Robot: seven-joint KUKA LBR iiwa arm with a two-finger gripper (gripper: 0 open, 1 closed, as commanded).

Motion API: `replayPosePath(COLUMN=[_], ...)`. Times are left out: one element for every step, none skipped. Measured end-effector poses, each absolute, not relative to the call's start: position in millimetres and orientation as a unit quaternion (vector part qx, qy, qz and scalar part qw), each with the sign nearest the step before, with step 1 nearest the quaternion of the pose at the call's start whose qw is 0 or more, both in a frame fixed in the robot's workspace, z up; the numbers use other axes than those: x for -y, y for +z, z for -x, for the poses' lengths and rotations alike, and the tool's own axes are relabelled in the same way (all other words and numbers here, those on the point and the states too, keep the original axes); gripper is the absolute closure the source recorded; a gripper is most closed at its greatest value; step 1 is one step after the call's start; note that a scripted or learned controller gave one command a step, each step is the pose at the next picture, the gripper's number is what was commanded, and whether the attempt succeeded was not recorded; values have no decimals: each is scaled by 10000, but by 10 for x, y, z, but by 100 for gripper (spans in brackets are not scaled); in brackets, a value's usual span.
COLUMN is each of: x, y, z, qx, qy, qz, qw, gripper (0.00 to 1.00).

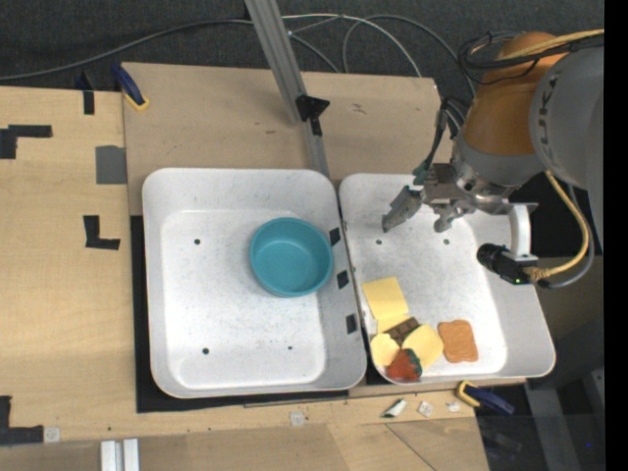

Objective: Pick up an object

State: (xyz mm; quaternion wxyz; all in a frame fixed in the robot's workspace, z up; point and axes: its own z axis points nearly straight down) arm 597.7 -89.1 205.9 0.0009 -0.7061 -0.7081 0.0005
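From the fixed camera above the bench, two shallow white bins are seen side by side on a wooden surface. The left bin (177, 292) holds a single teal bowl (289, 255), set upright a little right of the bin's middle and apart from all four walls.

The right bin (510, 346) carries a small cluster of objects toward its near edge. A pale yellow block (385, 296) lies closest to the divide between the bins. Just beyond it, nearer the front rim, a second yellow piece (423, 341) is found touching a dark brown piece (401, 330) and a red item (402, 366) with a green part — the three are crowded together, and exactly how they overlap cannot be told. An orange sponge-like piece (457, 340) rests just beside the cluster, on its right, lying flat.

The arm is seen reaching in from the right, its orange band above the wrist at the upper right. The gripper (420, 216) is held over the far half of the right bin, well apart from the cluster of objects. Its two fingers are spread wide — one finger (396, 212) angled toward the bin divide, the other toward the arm — and nothing is seen between them.

A grey metal pole (280, 47) is crossed over the bench from the top edge toward the bins, and dark cables (383, 42) are looped behind it.
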Motion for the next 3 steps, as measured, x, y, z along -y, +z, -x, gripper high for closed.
replayPosePath(x=[892,938,901], y=[2060,1595,978], z=[-5978,-5918,-5826], qx=[7081,7076,7077], qy=[4,24,30], qz=[7061,7066,7065], qw=[8,18,35], gripper=[0,0,0])
